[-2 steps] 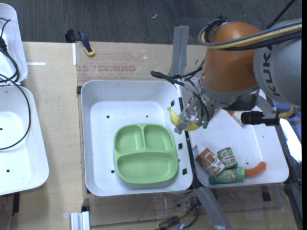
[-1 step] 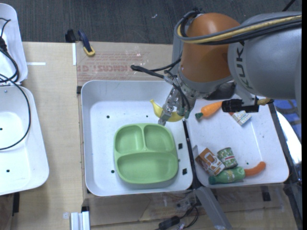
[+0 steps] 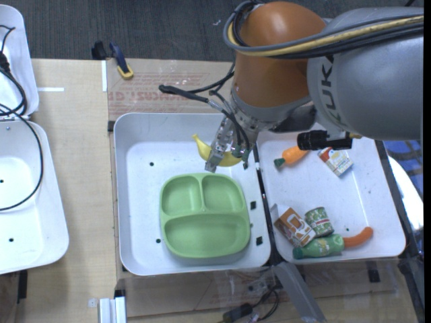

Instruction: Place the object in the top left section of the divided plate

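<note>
Hovering with banana [image 3: 227, 157] just above the plate's [image 3: 204, 215] top edge.
Fingers [image 3: 217, 155] closed on banana, long axis left-right; top left section [image 3: 183, 196] lay down-left, near.

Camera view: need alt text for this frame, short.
The gripper hangs over the left white bin at a yellow banana, just above a green divided plate with nothing in its sections. The right bin holds a carrot, small cartons, a can and a green bottle.
</note>
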Available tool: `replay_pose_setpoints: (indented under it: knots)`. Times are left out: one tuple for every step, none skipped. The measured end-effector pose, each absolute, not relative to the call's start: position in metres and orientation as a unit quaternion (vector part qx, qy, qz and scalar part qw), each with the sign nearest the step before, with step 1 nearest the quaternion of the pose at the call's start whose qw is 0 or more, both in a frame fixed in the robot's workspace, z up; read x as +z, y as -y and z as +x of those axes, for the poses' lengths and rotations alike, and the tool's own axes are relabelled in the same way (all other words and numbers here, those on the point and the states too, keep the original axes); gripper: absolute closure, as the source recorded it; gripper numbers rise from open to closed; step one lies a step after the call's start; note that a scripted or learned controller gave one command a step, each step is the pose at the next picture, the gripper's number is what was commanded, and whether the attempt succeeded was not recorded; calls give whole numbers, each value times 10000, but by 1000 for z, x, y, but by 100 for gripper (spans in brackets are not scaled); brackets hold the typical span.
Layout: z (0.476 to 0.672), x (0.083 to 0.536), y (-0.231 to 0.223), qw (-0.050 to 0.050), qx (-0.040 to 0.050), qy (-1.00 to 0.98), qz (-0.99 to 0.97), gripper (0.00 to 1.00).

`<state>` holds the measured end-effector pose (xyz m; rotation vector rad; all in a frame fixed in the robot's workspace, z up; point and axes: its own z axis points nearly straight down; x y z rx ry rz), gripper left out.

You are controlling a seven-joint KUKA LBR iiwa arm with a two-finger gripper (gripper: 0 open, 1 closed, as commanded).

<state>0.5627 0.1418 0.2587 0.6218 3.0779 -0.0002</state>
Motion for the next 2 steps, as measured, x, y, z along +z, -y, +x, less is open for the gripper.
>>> replay_pose_setpoints:
  knots:
    - [506, 224, -155, -11, -12, -9645, 2640, 100]
    - [508, 232, -154, -13, -19, -9639, 2662, 100]
